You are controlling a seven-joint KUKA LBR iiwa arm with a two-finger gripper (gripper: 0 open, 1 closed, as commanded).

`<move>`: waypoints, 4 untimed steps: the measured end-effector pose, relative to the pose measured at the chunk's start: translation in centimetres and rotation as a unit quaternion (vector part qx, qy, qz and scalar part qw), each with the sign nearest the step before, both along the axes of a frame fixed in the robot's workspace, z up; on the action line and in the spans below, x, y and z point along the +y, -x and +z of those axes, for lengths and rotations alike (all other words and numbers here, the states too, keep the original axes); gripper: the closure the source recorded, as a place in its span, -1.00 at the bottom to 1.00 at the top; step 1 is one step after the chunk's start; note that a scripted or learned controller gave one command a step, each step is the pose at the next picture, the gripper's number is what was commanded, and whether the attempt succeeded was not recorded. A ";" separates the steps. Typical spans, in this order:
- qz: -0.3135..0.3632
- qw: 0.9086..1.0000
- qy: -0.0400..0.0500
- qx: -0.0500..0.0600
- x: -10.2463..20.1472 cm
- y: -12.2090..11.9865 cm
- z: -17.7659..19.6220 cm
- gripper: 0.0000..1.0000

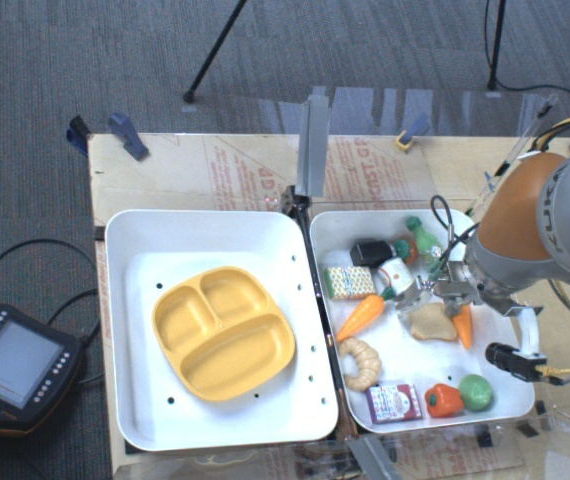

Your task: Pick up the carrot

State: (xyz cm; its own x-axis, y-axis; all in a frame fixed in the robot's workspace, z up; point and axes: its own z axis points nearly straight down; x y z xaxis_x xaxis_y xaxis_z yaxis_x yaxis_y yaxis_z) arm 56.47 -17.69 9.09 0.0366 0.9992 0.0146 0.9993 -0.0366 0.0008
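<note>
Left bin (125,268), shallow, white, smooth plastic with rounded corners, holding a glossy yellow plate (224,332) divided into three compartments; right bin (350,223), of the same make, holding a jumble of toy foods: a small checked packet (349,282), a tapered orange carrot (359,318) lying at a slant with its green top toward the upper right, a knobbly beige curl (362,362) just below it, a red-and-white packet (393,402), a black block (372,252), a green bottle (422,235), a tan flat slice (432,322), a second orange piece (463,326), a red pepper (443,400) and a green ball (476,392); gripper (443,290), metal, poised above the tan slice, its state cannot be told; the carrot lies left of it, near but apart.
</note>
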 end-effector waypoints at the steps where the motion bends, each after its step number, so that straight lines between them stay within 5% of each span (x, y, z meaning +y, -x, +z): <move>1: -0.011 1.000 0.006 0.003 -2.4 5.7 2.9 -1.00; 2: -0.011 1.000 0.004 0.007 -2.4 5.7 3.4 1.00; 3: -0.012 1.000 0.004 0.007 -2.4 5.8 3.4 -1.00; 4: -0.012 1.000 0.002 0.010 -2.4 5.8 4.1 1.00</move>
State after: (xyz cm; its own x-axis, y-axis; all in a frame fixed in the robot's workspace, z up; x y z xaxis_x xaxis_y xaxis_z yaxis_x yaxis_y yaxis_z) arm 50.67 -20.13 13.15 0.0601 0.9982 0.0090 0.9980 -0.0599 -0.0187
